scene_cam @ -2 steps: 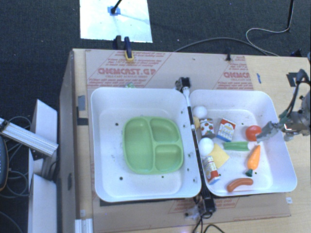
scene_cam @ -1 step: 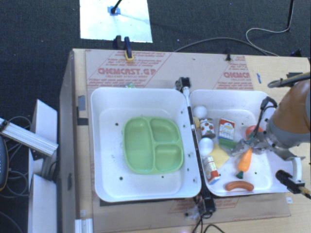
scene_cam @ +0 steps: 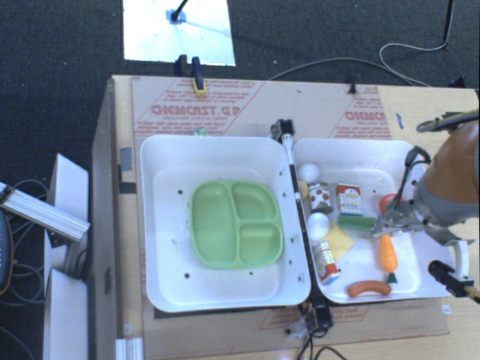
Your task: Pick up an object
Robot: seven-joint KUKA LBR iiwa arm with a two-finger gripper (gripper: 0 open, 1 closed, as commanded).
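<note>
The right bin (scene_cam: 360,162) holds several small items. Among them are an orange carrot (scene_cam: 387,253), a red tomato (scene_cam: 387,201), a green block (scene_cam: 356,222), a red-and-white carton (scene_cam: 349,199), a spotted can (scene_cam: 319,196) and a sausage (scene_cam: 367,288). My gripper (scene_cam: 391,223) reaches in from the right and hangs low over the bin's right half. It is just above the carrot's top end, below the tomato and right of the green block. The wrist partly hides the tomato.
A yellow slice (scene_cam: 339,240), two white balls (scene_cam: 308,173) (scene_cam: 318,225) and a small bottle (scene_cam: 326,262) lie along the right bin's left side. The left bin (scene_cam: 165,201) holds a green divided plate (scene_cam: 237,223). A black rail (scene_cam: 292,178) separates the bins.
</note>
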